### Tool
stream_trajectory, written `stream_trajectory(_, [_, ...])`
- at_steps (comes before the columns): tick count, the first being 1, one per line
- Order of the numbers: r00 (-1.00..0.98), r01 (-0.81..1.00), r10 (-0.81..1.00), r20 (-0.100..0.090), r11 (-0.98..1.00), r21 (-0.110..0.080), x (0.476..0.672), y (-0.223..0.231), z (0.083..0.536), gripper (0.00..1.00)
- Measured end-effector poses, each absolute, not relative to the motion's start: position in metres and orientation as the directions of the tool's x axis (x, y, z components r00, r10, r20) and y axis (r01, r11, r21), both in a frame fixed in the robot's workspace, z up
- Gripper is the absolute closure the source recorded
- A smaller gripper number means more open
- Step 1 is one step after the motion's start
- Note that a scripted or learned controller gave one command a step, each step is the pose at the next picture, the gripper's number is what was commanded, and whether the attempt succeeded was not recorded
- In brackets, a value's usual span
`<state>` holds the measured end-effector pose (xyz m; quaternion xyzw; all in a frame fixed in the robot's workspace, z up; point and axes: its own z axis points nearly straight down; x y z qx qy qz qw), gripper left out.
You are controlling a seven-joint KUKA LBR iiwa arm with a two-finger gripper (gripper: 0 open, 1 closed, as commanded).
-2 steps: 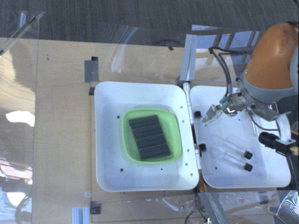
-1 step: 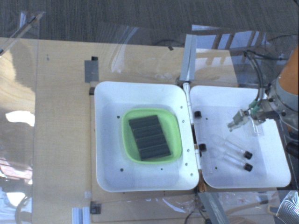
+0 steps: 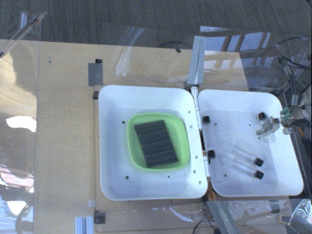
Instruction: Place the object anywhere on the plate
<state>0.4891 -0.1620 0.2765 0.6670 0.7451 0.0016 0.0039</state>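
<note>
Your tool (image 3: pixel 269 127) hung over the right bin's far right rim, well apart from the plate (image 3: pixel 181 130).
The dark ridged object (image 3: pixel 156 144) already lay inside the green plate in the left bin (image 3: pixel 112 130). Right of the plate, two clear tubes (image 3: pixel 246 159) lay on the right bin (image 3: pixel 229 101) floor, with open white floor around them. You could not tell how far the tool was open, or whether it held anything.

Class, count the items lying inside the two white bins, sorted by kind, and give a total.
Green plate: 1
Dark ridged block on the plate: 1
Clear tubes with black caps: 2
Total: 4
</note>
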Motion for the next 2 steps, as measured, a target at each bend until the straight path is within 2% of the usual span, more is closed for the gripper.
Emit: stream_trajectory(2, [-0.149, 0.989, 0.989, -0.004, 0.149, 0.006, 0.524, -0.206, 0.22, 0.0])
